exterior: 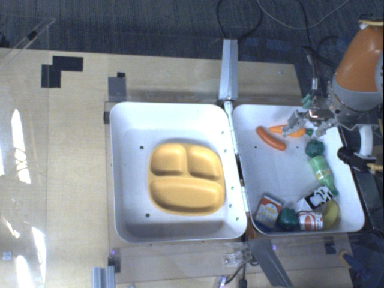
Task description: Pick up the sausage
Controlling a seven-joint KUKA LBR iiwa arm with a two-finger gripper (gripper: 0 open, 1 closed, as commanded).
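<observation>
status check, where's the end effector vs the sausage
End effector low in right bin, far end. Sausage just left of it, not held. Carrot lies against sausage, crowding the grasp.

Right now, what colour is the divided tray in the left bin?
Yellow: the divided tray, seen in the camera view.

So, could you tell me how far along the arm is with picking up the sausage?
Nothing looks done yet: the reddish-orange sausage lies on the floor of the right white bin, near its far end. In hand is the approach: the grey two-finger gripper sits just right of the sausage, over a small orange carrot-like piece. Grasping and lifting remain. The yellow compartment tray sits in the left white bin.
</observation>
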